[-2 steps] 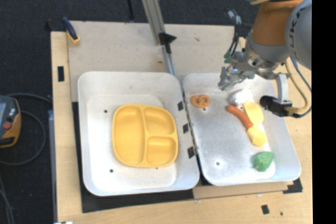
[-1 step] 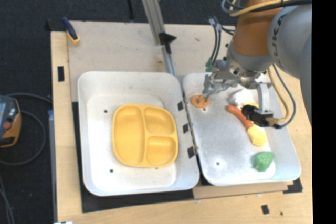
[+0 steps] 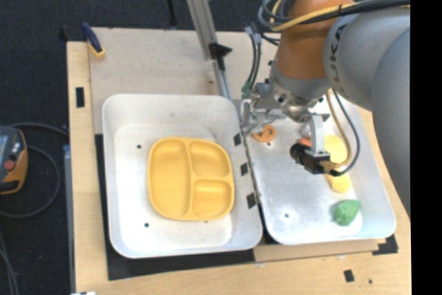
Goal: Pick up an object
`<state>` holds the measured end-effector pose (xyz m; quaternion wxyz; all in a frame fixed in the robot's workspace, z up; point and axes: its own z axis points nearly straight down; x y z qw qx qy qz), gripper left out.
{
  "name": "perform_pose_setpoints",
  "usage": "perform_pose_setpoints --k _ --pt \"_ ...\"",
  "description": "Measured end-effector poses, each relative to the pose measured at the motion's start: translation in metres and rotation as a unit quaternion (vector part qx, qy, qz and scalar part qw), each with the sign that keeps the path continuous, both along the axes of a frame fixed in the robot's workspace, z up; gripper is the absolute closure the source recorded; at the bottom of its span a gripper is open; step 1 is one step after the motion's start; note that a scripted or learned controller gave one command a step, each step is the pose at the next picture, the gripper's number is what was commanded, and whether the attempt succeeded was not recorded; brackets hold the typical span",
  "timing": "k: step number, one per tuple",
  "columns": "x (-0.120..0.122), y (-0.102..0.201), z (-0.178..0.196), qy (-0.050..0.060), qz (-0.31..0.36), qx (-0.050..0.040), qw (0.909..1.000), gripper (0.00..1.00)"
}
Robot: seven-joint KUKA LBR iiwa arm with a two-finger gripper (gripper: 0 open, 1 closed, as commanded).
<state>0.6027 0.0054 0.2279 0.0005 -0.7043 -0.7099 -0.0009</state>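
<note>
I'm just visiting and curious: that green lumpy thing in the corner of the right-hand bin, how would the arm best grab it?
Probably straight down from above, closing across the narrower middle of the green object. It lies low on the right bin floor, small and rounded, with open floor toward the bin's centre. The bin wall runs close on its outer side, so a sideways approach looks cramped.

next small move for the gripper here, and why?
Probably a short descent onto the small orange object. The gripper sits right over it near the right bin's left wall, and nothing shows between the fingers. The green object and yellow object lie farther off.
</note>
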Motion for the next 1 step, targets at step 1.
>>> perform_pose_setpoints --k 1 --pt "-0.0234 0.0561 -0.0022 0.0 0.0 0.0 1.0 1.0"
